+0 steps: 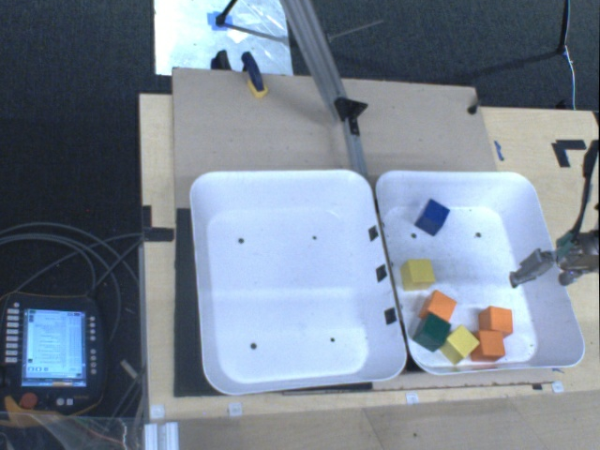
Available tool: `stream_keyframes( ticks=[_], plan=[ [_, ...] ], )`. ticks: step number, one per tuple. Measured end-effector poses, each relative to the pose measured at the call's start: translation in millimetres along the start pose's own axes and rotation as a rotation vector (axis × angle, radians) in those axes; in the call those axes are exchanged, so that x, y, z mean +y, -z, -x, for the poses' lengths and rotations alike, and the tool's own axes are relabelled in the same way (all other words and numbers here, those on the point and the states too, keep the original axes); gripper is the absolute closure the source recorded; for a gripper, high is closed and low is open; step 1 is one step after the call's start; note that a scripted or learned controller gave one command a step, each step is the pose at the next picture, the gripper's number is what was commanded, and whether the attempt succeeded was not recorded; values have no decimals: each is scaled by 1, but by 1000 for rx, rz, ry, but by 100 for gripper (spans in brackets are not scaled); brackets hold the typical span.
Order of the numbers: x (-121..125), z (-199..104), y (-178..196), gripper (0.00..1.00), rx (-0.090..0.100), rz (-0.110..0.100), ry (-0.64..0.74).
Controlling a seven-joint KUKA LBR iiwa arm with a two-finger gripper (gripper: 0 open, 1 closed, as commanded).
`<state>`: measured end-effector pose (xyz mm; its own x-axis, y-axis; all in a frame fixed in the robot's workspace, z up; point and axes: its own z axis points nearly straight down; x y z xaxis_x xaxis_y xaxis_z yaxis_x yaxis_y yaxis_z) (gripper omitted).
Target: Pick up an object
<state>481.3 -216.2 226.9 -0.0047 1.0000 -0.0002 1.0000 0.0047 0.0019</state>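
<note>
— Where is the hand (542, 268), and is it grasping anything?

— It sits at about three o'clock in the frame, over the right rim of the right bin (553, 251). Its grey fingers (527, 271) point toward nine o'clock. Whether it is released or clenched I cannot tell; nothing shows between the fingers, and it touches no block.

— And the blocks?

— All in the right bin. A blue cube (432, 217) lies toward twelve o'clock of that bin, a yellow cube (418, 274) near its centre-left. Toward six o'clock, clustered close together: an orange cube (438, 306), a green cube (431, 331), a second yellow cube (460, 343), and two more orange cubes (491, 334).

— The surroundings?

— The left bin (211, 251) stands beside the right one on a pale tabletop (281, 120). A grey pole (319, 50) slants in from twelve o'clock. At eight o'clock, a control pendant (52, 350) with cables lies on dark carpet (75, 111).
</note>
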Motion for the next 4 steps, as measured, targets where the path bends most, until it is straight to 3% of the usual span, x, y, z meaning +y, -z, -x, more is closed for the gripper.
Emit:
stream_keyframes(
  ticks=[1,3,4],
  plan=[
    [0,0,0,0,0,1,-2],
    [1,6,-124,0,1,-5,-3],
    [2,7,-121,0,0,0,-3]
  ],
)
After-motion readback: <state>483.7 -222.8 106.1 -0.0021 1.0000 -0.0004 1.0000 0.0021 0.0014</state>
